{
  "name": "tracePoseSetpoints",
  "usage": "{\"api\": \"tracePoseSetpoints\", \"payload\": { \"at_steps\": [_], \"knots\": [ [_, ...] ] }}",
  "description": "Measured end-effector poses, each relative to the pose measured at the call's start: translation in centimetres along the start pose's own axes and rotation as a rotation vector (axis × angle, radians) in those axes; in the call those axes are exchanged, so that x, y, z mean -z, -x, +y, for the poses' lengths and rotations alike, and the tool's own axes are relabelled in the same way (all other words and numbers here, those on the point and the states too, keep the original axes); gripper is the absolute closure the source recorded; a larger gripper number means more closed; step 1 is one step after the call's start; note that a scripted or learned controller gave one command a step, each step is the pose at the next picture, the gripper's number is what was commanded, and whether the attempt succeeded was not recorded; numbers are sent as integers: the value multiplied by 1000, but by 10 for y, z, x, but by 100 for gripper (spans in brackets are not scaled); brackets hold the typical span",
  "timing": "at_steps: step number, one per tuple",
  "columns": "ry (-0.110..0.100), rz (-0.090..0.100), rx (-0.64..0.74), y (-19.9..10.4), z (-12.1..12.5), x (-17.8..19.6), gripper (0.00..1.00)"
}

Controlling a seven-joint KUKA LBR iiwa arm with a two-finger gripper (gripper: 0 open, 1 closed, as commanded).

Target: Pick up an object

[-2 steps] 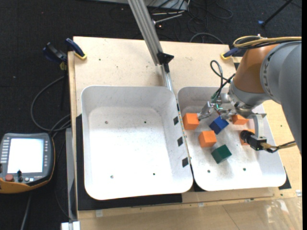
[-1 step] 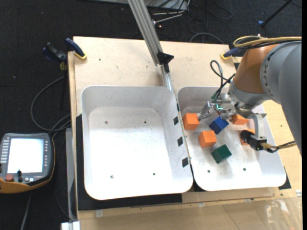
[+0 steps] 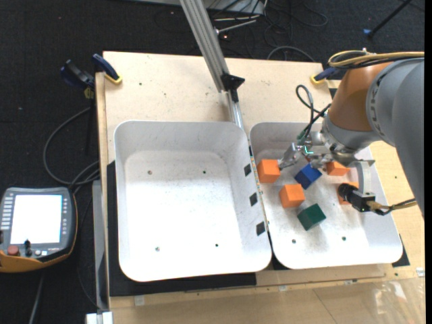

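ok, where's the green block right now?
The green block lies in the right bin, toward its front, just below-right of an orange block and below the blue block.

1. Two white bins are seen side by side: the left bin (image 3: 182, 201) and the right bin (image 3: 337, 248).
2. In the right bin, two orange blocks (image 3: 269, 170) (image 3: 292, 195), a blue block (image 3: 308, 175) and a green block (image 3: 312, 216) are seen.
3. The gripper (image 3: 302, 152) is positioned just above the blue block.
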State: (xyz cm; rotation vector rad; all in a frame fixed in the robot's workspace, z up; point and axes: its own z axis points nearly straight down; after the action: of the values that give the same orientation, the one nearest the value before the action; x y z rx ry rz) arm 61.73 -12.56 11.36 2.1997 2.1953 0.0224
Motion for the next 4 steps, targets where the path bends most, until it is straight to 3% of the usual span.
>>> {"api": "tracePoseSetpoints", "payload": {
  "at_steps": [1,2,3,4],
  "knots": [
    [0,0,0,0,0,0,0],
    [-37,12,-1,-41,9,16,0],
    [-32,12,4,-42,11,27,100],
    [-31,9,-5,28,6,37,100]
  ]
}}
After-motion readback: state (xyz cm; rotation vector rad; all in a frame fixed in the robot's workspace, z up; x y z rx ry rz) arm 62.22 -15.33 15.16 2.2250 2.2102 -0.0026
